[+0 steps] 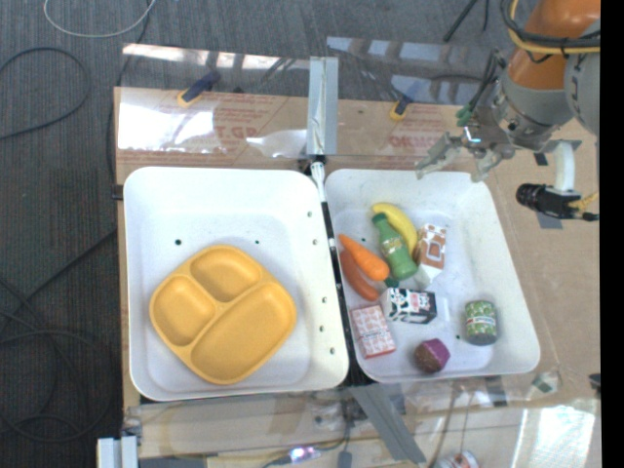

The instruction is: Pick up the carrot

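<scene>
Arm: grey with orange band, enters from the upper right of the camera view, wrist above the far right corner of the right bin.
Tool: hangs over the far rim of the right bin, high above the contents; two fingers splayed wide apart, nothing between them.
Carrot: lies in the right bin near its left wall, slanting from upper left to lower right; a second orange piece lies just beneath it, touching.
Green bottle: just right of the carrot, lying on its side, cap toward the far rim.
Banana: curved along the bottle's right side, touching it.
Snack packet: red and white, just right of the bottle.
Milk carton: black and white, lying below the bottle, near the carrot's lower end.
Pink box: flat, toward the bin's near left corner.
Purple item: roundish, near the front rim; kind cannot be told.
Green can: toward the near right of the bin, well apart from the carrot.
Left bin: holds a yellow divided plate with three compartments, set toward the near side.
Worktop: brown board behind the bins, with clear plastic sheeting taped across it.
</scene>
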Available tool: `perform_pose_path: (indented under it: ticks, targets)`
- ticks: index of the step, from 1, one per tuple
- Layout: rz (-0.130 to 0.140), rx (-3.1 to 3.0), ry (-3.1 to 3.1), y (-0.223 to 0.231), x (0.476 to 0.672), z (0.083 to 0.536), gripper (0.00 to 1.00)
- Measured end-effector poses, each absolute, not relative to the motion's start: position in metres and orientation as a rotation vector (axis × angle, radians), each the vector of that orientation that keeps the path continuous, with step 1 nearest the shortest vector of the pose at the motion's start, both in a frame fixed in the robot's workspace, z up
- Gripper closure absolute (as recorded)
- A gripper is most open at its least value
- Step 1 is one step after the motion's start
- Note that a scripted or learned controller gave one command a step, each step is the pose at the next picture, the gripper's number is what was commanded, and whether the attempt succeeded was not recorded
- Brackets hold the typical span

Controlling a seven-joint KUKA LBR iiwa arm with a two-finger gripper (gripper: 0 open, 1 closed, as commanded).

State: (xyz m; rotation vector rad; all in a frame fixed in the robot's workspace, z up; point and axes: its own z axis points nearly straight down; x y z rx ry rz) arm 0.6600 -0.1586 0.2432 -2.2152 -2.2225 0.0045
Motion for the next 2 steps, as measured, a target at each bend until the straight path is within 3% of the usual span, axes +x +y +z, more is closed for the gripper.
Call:
perform_pose_path:
  ticks: [1,2]
  targets:
    - [0.004,-2.114,-2.322,-0.118,0.648,0.092,0.0]
    - [0.005,-1.863,-2.527,-0.083,0.616,0.181,0.0]
